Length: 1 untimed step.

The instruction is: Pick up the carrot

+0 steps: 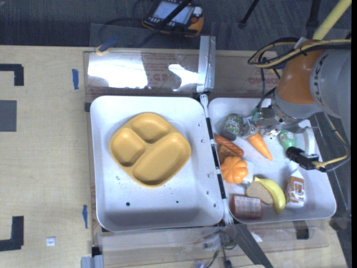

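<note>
Wooden counter [39, 166], two bins; end effector [262, 128] low over carrot [260, 145] top for grasp, finger state unclear.

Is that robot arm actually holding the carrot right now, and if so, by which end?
It cannot be told. The gripper sits right at the carrot's thick top end in the right bin, but the wrist hides the contact.

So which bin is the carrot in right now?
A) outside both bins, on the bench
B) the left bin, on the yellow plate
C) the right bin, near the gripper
C: the carrot lies in the right bin, just below the gripper.
</note>
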Available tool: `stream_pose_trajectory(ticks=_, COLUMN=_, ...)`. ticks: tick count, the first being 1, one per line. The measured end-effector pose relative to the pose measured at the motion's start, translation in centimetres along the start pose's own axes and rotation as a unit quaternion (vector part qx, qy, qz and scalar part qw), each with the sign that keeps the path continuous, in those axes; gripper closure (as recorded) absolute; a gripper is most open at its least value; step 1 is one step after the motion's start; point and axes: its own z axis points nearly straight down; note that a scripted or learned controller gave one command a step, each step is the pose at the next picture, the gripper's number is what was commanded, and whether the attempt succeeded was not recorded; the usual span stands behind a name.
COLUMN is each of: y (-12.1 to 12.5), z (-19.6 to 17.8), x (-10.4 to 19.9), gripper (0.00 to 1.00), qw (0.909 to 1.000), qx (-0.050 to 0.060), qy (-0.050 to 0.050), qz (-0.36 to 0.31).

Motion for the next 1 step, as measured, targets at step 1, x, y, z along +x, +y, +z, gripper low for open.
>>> stream_pose_trajectory(ticks=1, y=3.58, z=-8.75, x=3.17, gripper=1.0, qw=0.9927, qx=0.005, qy=0.0, qz=0.121)
